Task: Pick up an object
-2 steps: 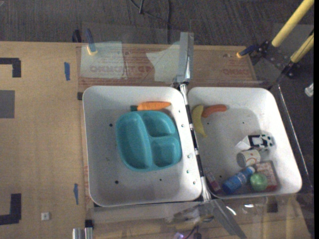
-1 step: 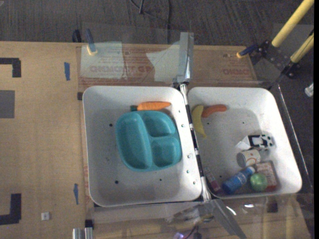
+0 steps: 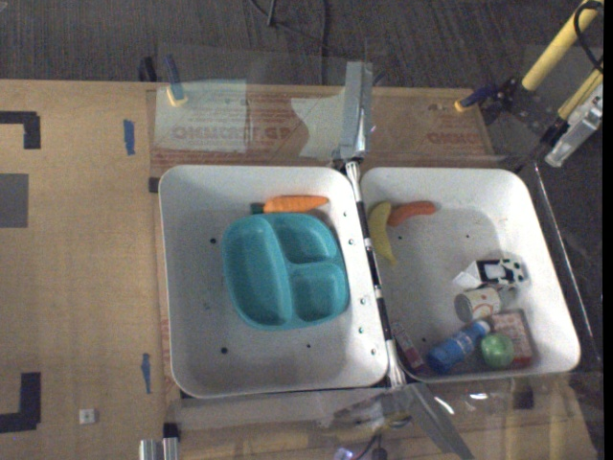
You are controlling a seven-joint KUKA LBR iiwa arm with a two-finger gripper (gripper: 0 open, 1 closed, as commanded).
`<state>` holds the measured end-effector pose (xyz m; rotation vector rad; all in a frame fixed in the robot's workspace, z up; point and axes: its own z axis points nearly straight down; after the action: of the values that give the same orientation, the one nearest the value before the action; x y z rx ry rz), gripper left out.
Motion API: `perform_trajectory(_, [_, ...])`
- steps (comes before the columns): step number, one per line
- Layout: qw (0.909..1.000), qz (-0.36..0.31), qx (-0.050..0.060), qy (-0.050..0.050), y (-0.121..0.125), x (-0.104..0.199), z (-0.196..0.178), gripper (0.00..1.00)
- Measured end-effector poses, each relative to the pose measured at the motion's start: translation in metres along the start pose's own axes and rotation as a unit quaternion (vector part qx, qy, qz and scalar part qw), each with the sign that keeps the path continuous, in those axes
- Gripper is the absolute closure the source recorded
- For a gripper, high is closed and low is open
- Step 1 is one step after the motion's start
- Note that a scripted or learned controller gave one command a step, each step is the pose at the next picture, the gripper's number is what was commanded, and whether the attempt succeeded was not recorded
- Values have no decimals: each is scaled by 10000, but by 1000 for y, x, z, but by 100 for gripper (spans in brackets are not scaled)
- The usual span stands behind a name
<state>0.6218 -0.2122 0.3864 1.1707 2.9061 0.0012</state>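
Observation:
The left bin (image 3: pixel 192 286) holds a teal divided plate (image 3: pixel 284 268) lying flat, with an orange carrot (image 3: pixel 295 202) just behind it. In the right bin (image 3: pixel 536 228), a yellow banana (image 3: pixel 382 230) and an orange sausage-shaped toy (image 3: pixel 413 212) lie at the far left corner. A black-and-white toy (image 3: pixel 502 272), a white cup (image 3: pixel 477 303), a blue bottle (image 3: pixel 458 347), a green ball (image 3: pixel 496 349) and a pinkish box (image 3: pixel 517 332) cluster at the near right.
A metal divider (image 3: pixel 355 123) stands behind the seam between the bins. Yellow poles (image 3: pixel 560 51) and a clamp sit at the top right, off the bench. Blue and black tape marks dot the cardboard bench top (image 3: pixel 77 286).

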Motion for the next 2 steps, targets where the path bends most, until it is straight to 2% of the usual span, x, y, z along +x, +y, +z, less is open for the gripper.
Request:
perform_trajectory(1, [9876, 1569, 4, -6, -9, -9, -51, 0])
perform_trajectory(2, [9877, 1565, 4, -5, -8, -9, -51, 0])
